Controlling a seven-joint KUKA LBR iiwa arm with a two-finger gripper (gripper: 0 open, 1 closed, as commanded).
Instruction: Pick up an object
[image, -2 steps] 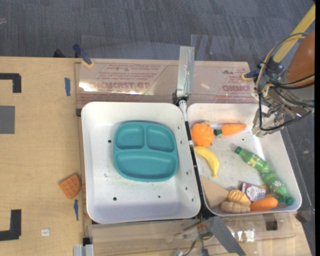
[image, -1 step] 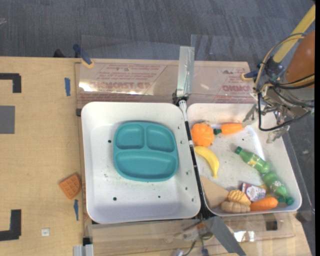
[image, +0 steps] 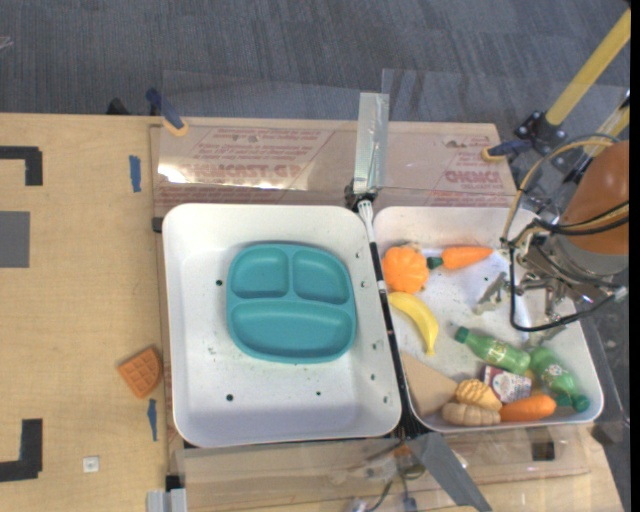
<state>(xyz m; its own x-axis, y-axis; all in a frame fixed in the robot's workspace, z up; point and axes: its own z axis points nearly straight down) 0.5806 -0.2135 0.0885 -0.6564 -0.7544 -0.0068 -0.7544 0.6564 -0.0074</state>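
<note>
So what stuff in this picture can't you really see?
- Gripper: small and dim against the bin in the camera view; whether its fingers are open or shut is unclear.
- Packet: bottles lie over it, label too small to read.
- Bread: too small to tell just what it is.
- Arm: cut off by the right edge.

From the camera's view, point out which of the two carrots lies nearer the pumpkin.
The carrot at the top of the right bin, just right of the pumpkin. The other carrot lies along the bin's bottom edge, beside the bread.
</note>
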